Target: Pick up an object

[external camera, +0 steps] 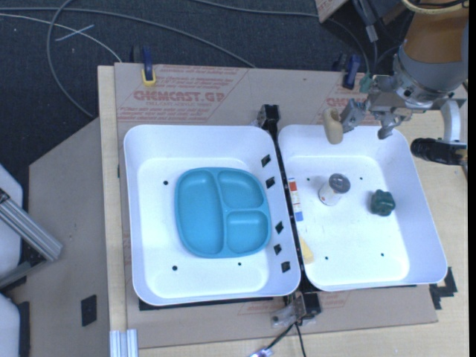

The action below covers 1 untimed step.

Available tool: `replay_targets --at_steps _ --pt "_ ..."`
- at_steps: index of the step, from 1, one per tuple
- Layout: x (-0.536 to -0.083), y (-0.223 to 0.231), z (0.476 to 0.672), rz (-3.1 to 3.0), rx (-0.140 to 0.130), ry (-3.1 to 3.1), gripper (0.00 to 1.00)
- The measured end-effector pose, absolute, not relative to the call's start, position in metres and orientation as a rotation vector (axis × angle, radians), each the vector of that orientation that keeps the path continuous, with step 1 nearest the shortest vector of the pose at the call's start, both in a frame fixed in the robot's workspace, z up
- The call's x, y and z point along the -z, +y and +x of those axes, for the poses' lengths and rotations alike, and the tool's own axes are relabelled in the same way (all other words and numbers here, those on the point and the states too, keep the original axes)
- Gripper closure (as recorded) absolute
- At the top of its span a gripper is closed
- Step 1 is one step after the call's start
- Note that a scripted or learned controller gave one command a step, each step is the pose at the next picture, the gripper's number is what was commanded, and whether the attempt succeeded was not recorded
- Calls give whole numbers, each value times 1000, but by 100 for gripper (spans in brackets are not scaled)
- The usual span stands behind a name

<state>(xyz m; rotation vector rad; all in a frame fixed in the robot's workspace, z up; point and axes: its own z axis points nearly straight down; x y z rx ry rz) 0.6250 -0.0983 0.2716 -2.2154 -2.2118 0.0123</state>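
So the arm (435, 28) comes in at the top right and its gripper (367, 121) hangs over the back rim of the right bin (416, 262). The two fingers are spread apart, one at (346, 116) and the other over on the arm side, with nothing between them. Just beside the finger furthest from the arm there's a small tan piece (334, 130), touching or nearly touching it, can't tell which; it's outside the gap, not gripped.

Below the gripper, toward the front of the same bin, a little white cup with a grey lid (335, 187) sits on the floor. A dark green lump (383, 202) is just off to the arm side of that. Further forward, by the bin's inner wall, lies a small yellow bit (306, 253).

Way off on the far side from the arm, the left bin (149, 274) holds a blue divided plate (222, 211) lying flat.
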Motion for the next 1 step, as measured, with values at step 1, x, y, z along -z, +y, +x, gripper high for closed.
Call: replay_targets --at_steps 1 --pt "-278 -98 627 -2220 0 -2221 0"
